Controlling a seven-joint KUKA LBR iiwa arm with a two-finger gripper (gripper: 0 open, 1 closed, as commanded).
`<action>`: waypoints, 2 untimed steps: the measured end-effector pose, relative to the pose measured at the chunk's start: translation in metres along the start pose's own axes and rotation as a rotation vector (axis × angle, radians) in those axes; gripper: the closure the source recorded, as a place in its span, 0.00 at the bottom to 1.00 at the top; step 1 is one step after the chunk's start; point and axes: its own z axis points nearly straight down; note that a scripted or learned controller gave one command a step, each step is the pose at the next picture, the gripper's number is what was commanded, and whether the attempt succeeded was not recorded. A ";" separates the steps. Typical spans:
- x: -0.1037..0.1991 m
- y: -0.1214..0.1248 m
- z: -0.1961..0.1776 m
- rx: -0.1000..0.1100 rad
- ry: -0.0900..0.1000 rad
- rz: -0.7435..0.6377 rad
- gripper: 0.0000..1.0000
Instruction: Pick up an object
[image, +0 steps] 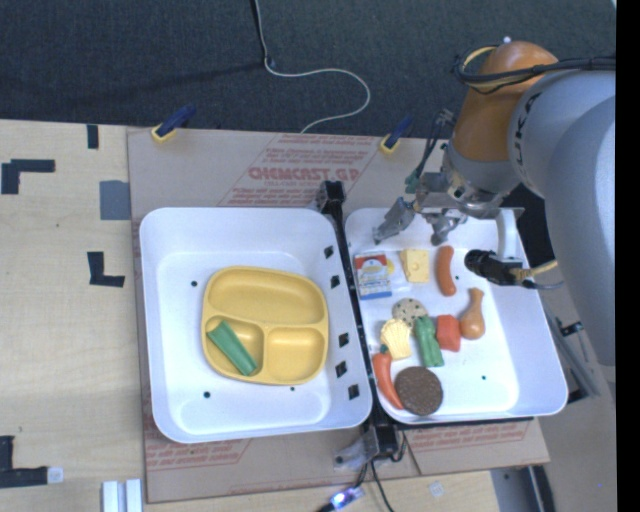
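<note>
Gripper (418, 222) open, holds nothing | above right bin (520, 385) far edge | near cheese piece (415, 265)

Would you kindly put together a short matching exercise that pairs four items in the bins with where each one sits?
Things:
1. green toy vegetable
2. brown round patty
3. red sausage
4. small carton

Places:
A. near front edge of the right bin
B. right bin's left side, next to the divider
C. in a compartment of the yellow tray, left bin
D. far part of the right bin, just below the gripper

Pairs: 1-C, 2-A, 3-D, 4-B
</note>
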 end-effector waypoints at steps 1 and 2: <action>0.000 0.003 -0.009 -0.015 -0.001 -0.002 0.00; -0.001 0.013 0.045 -0.012 -0.002 -0.004 0.00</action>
